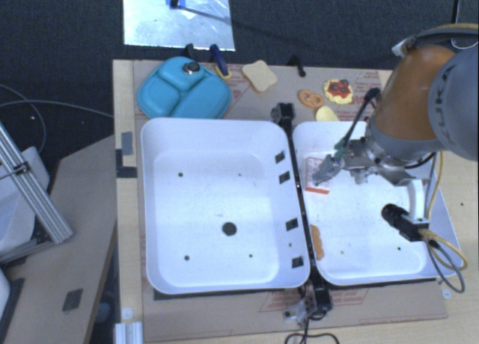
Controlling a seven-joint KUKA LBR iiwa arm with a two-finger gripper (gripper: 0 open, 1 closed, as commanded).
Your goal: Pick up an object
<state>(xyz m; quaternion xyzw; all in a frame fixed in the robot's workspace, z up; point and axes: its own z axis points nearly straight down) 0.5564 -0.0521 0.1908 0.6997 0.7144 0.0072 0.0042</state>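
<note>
While hanging low, gripper [323, 174] touches the packet [317, 173].

One fixed camera above, looking down aslant (arm entering right) on both bins [217, 129].

Dark blue-grey carpeted floor [60, 28] surrounds the light wooden bench [127, 208], with a shiny square metal sheet [177, 6] lying at 12 o'clock.

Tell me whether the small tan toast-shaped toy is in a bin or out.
Out. The small tan toast-shaped toy lies on the brown bench board, behind the left white bin.
</note>
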